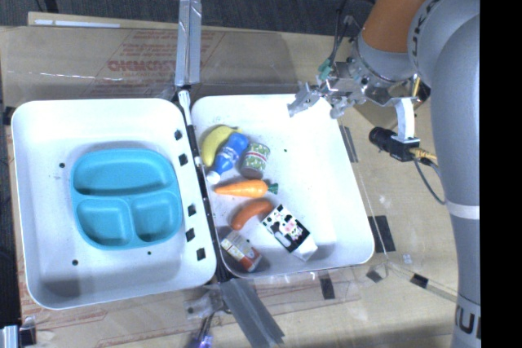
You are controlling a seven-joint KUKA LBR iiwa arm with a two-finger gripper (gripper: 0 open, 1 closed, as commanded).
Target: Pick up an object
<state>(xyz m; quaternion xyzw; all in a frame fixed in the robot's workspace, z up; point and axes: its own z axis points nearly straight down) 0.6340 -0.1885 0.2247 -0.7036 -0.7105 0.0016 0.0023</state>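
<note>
The right bin [347, 175] holds several small items along its left side: a yellow banana [210, 142], a blue bottle [229, 154], a small green-grey can [255, 160], an orange carrot [241, 189], a brown-orange sausage [250, 213], a black-and-white carton [289, 232] and a small red-and-grey pack [239, 250]. My gripper [316, 103] hangs over the bin's far rim, up and to the right of the pile. Its fingers are spread open with nothing between them. It touches none of the items.
In the left bin [33, 134] lies a blue divided tray [126, 196]. A metal bar [188, 45] stands upright at the far end of the divider between the bins. Black cables [400, 144] hang off the arm by the right bin's far right corner.
</note>
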